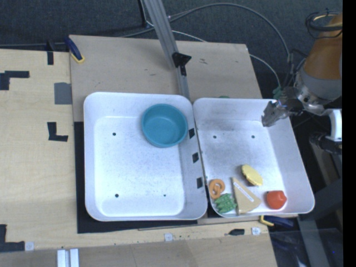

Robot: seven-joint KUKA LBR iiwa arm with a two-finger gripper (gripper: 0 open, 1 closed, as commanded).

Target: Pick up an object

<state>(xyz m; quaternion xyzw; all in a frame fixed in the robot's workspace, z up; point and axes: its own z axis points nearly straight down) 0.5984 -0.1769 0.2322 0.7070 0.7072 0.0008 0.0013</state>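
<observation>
My gripper hangs over the far right corner of the right bin, well away from the objects. Along that bin's near edge lie a yellow piece, a red piece, a tan wedge, an orange ring and a green piece. A blue bowl sits at the back of the left bin. Nothing shows between the gripper's tips.
A grey pole slants down to the seam between the two bins. Cables loop behind the right bin. The wooden bench stretches to the left with black tape marks.
</observation>
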